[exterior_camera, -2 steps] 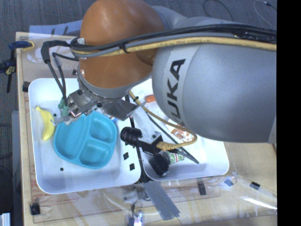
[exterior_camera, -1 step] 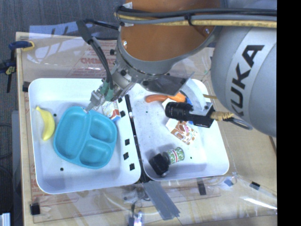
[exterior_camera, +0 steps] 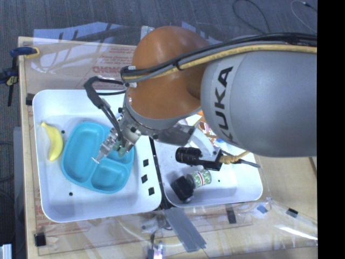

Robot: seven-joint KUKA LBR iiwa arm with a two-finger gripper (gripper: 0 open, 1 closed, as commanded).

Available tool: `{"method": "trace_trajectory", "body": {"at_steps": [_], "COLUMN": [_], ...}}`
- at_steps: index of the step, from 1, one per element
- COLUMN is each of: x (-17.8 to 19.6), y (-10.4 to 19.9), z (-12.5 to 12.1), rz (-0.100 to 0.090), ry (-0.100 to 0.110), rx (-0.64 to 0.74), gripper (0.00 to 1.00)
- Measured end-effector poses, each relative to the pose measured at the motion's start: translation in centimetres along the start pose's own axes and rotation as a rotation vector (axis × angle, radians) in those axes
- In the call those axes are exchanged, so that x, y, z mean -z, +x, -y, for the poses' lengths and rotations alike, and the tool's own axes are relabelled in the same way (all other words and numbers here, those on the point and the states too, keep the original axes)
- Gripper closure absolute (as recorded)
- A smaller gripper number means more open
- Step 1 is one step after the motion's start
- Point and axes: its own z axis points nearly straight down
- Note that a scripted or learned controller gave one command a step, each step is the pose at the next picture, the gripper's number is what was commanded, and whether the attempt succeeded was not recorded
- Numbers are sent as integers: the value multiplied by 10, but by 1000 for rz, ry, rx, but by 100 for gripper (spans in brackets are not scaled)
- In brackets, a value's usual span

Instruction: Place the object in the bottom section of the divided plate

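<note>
Reaching in, the grey-and-orange KUKA arm (exterior_camera: 178, 90) spans the left shallow white bin (exterior_camera: 48, 201), where the blue divided plastic plate (exterior_camera: 81, 155) has the curved yellow banana (exterior_camera: 53, 140) just beside its left rim and the two-finger gripper (exterior_camera: 108, 151) (open or closed, I cannot tell) above it.

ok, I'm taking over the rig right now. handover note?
Gripper: low over the right side of the plate, which sits in the left bin. Can't tell whether it is open or shut.
A small green thing shows at its tip; whether it is gripped is unclear.
Banana lies in the left bin beside the plate, not on it. Bottle lies in the right bin.
Done: no placement seen yet.
Left: confirm the hold, set the object in the plate's bottom section, release, pull back.
</note>
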Motion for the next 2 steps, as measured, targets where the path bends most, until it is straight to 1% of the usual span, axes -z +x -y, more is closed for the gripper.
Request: {"method": "trace_trajectory", "body": {"at_steps": [1, 2], "x": [26, 137], "y": [-4, -27], "z": [4, 29], "rz": [2, 5], "ry": [-3, -6], "rx": [130, 373], "gripper": [100, 100]}}
